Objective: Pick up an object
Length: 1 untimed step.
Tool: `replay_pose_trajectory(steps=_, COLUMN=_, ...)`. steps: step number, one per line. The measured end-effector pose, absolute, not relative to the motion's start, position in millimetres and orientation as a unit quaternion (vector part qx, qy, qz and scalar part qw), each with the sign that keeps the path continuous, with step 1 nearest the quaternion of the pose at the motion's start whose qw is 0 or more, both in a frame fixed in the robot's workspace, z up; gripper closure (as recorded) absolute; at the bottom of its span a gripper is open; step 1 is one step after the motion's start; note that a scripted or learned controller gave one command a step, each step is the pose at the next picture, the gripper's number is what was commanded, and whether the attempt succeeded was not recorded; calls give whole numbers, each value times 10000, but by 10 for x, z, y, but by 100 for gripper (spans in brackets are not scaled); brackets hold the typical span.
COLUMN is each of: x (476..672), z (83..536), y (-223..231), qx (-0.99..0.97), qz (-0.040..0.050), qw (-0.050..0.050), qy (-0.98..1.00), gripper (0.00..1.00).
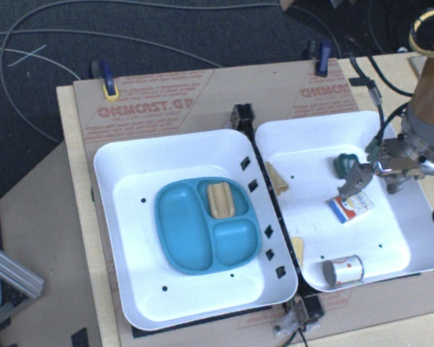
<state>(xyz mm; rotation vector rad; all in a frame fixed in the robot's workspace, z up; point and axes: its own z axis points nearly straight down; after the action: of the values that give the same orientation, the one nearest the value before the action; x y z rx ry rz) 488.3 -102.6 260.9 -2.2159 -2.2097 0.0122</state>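
Here the arm [431, 113] reaches in from the right, low over the right bin [300, 138], its gripper [355, 183] just above a small card [351, 206] — whether the fingers are spread or closed, I cannot tell. The card lies flat mid-bin, its long axis slanted up to the right — a green knob [346, 164] sits just behind.

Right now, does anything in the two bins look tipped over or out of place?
Yes. The small grey cylindrical can lies on its side at the right bin's near edge. The tan wooden block sits neatly inside the blue divided plate.
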Motion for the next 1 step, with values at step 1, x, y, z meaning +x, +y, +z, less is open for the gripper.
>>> replay_pose_trajectory(steps=1, x=4905, z=2667, y=-1024, qx=-7070, qz=-1, qw=10, qy=-7072, gripper=0)
